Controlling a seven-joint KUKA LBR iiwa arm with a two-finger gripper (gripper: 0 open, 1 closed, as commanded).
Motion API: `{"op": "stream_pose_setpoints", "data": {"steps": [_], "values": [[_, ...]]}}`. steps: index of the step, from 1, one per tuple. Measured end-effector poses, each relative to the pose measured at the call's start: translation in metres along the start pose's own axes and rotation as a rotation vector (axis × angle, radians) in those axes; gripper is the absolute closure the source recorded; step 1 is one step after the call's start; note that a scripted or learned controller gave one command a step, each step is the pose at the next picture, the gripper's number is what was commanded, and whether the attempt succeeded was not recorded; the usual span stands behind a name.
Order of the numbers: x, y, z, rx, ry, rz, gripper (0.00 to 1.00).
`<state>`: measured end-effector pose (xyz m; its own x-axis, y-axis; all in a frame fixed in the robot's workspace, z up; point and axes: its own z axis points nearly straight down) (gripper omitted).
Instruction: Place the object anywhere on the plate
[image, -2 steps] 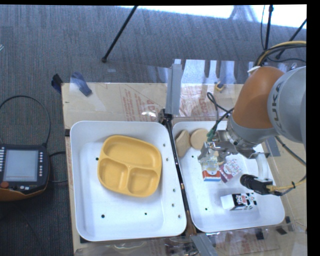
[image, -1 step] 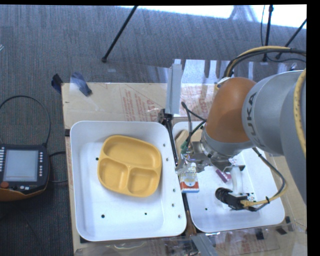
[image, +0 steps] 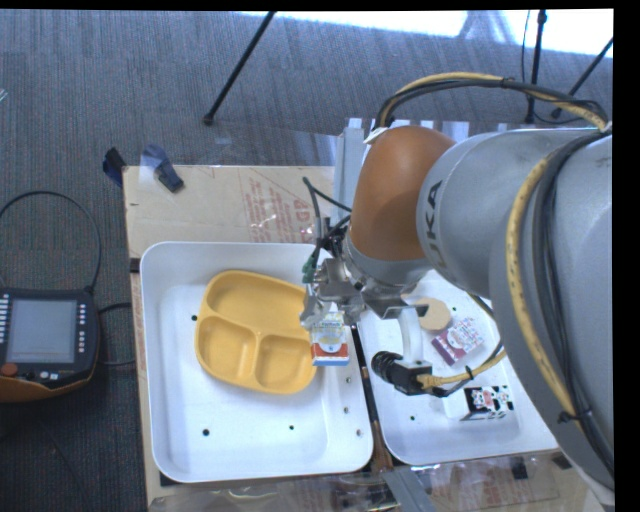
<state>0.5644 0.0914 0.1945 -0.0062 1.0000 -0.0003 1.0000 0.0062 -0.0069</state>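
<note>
Carton (image: 330, 345), small, white with blue and red print, sat pinched in the claw (image: 328, 335) at the claw's lower end; its label was too small to read. Claw fingers pressed on the carton's sides, though the finger tips themselves were hard to separate from the metal bracket above them. Carton hung over the right edge of the yellow plate (image: 255, 332), a three-compartment tray lying left of the claw in the left bin (image: 250, 440). Could not tell whether the carton touched the plate rim or hovered just above it.

Arm (image: 500, 220) covered most of the right bin (image: 480, 435), so that bin's far side and right wall were hidden. Visible right of the claw: a tan round disc (image: 436, 316), partly blocked by the claw's mount; a pink packet (image: 457, 340); a small black and white box (image: 487, 400) lower right. A black connector (image: 392, 370) with a yellow cable hung just below right of the claw.

Far left of the claw, off the desk (image: 230, 205), a teach pendant (image: 45, 335) lay on the carpet, cut by the frame edge.
</note>
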Motion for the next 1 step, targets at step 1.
{"op": "stream_pose_setpoints", "data": {"steps": [1], "values": [[-0.0013, 0.0000, 0.0001, 0.000, -0.001, 0.002, 0.00]]}}
